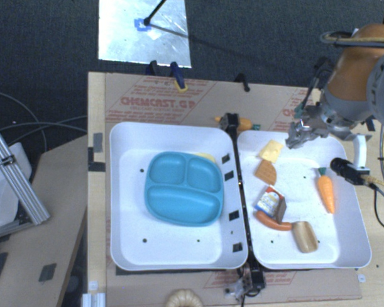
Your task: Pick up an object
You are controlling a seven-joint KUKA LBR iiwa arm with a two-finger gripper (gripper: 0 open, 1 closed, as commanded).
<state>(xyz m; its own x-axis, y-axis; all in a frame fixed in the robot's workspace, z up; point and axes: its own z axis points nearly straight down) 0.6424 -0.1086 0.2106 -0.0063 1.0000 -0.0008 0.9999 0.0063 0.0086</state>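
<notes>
The right bin [352, 234] holds a yellow cheese wedge [271, 150], a brown cracker-like piece [265, 172], a small printed box [271, 202], a red sausage [272, 222], a tan bread roll [305, 236] and an orange carrot [327, 193]. My gripper [297, 136] hangs over the bin's back edge, a little right of and above the cheese wedge. Nothing shows between its fingers. The arm comes in from the upper right.
The left bin [124, 198] carries a blue divided plate [183, 188] with a pale yellow item [207, 157] peeking out behind it. A black divider [235, 183] runs between the bins. A small orange object [243, 124] lies behind the bins, and a beige ring [185, 302] lies in front of them.
</notes>
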